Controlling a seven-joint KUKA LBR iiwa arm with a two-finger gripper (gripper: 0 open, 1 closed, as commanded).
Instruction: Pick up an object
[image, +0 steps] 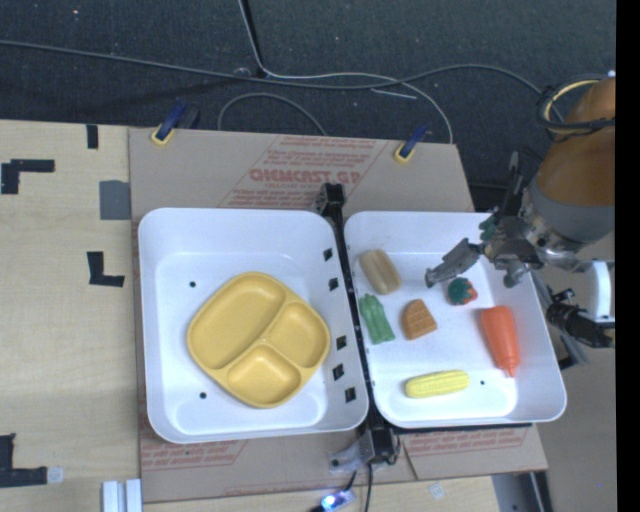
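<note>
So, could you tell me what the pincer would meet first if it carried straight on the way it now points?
The pincer points left across the right bin; likely the tan bread-like piece comes first, though its height above the bin is unclear.

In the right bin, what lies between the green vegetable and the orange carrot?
In the camera view, a small brown bread-like piece lies between the green vegetable and the orange carrot.

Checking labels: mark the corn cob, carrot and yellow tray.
yellow plastic corn cob (436, 384), camera view, middle of cob
orange plastic carrot (500, 338), camera view, mid body
yellow three-compartment plastic tray (218, 330), camera view, big compartment's floor
</note>
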